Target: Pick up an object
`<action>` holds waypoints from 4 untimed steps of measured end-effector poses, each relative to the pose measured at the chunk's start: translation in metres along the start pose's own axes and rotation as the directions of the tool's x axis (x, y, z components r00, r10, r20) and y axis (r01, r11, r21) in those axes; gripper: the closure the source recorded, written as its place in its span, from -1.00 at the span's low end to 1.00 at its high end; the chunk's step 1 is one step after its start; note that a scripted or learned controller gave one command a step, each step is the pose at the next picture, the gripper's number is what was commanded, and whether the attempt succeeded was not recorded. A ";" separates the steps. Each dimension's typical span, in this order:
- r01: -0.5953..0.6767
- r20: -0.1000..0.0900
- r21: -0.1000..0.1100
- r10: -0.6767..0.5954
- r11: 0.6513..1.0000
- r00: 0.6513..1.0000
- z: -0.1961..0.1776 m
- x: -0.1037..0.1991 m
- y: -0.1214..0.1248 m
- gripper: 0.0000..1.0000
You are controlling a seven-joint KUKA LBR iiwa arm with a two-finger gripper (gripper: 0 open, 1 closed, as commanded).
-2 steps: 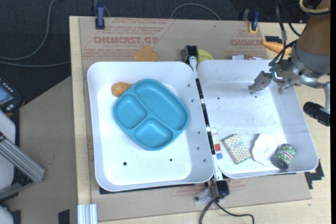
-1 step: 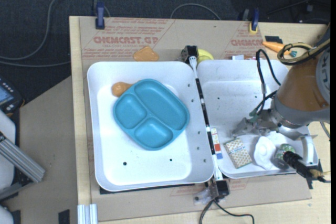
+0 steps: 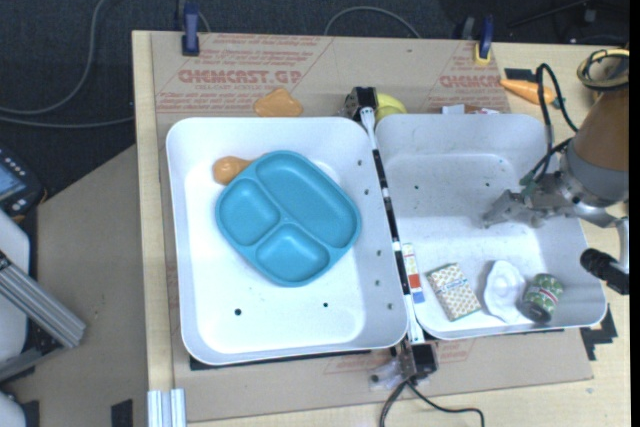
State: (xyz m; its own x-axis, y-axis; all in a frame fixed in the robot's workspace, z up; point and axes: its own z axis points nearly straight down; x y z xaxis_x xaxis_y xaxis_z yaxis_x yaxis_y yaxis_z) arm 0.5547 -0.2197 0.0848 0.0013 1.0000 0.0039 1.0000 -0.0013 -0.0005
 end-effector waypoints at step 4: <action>0.009 -0.008 0.003 -0.009 1.000 1.000 -0.011 0.005 0.114 -1.00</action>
